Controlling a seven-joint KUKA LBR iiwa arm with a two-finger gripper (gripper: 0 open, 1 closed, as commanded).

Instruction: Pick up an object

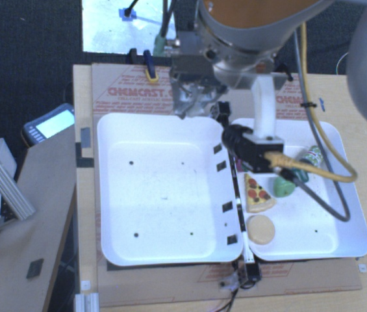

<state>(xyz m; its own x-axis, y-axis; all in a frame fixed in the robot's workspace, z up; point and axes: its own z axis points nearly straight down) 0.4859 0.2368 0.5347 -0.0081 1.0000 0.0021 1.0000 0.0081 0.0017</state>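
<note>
— Yellow and red, the toy pizza slice (259,195) looks like the easiest pick: it lies flat in the right bin (358,239), just short of the jaws on the near side.

— How will it handle?

— My guess is light, stiff moulded plastic, probably a bit slick. It's thin, so I'd close across the two straight edges near the crust, where it is widest.

— Are the jaws open?

— I cannot tell; the black wrist block and yellow cable cover them.

— What else is around?

— A round tan disc (261,229) sits nearer than the slice, almost touching its crust. A green lump (284,187) lies just to the right of the slice. The left bin (157,194) is beyond the divider, left of the jaws, both bins resting on the counter (83,194).
</note>
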